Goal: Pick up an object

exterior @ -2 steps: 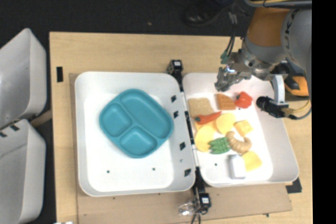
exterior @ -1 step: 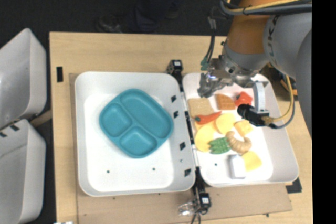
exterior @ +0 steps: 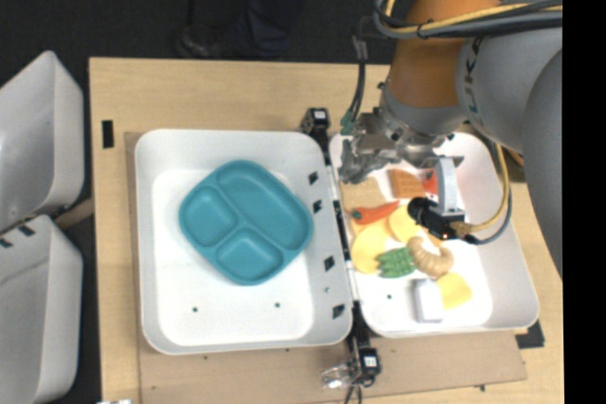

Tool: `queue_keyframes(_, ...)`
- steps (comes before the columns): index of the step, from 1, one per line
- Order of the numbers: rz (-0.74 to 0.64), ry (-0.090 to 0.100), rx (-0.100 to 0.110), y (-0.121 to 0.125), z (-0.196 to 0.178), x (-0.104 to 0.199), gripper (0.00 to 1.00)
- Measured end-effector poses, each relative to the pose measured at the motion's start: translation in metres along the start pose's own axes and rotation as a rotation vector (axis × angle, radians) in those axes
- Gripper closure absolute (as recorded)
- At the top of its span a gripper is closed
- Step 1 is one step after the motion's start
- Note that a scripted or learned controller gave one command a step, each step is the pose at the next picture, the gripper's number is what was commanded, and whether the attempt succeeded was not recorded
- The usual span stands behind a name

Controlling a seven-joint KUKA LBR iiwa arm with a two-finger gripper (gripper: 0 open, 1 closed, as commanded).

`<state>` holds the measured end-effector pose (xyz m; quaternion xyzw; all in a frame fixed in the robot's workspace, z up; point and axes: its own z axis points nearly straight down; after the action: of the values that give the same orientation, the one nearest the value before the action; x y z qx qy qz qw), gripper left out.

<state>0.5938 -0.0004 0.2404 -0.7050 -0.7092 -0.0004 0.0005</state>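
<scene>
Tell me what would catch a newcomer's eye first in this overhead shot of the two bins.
The teal divided plate stands out first, lying alone in the left bin. Next comes the arm's big orange band, looming over the right bin, with the tool down near that bin's upper left corner. Below it lies a bright cluster of toy food: orange, yellow, green and tan pieces bunched together.

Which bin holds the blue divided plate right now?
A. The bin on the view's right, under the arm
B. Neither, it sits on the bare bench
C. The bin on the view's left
C. The blue divided plate lies alone inside the left bin, while the arm's gripper hangs over the right bin with its pile of toy food.
</scene>
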Motion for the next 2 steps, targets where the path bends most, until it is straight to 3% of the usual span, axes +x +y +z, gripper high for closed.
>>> queue_keyframes(2, 0.002, -0.001, -0.003, 0.016, -0.010, 0.003, 1.00)
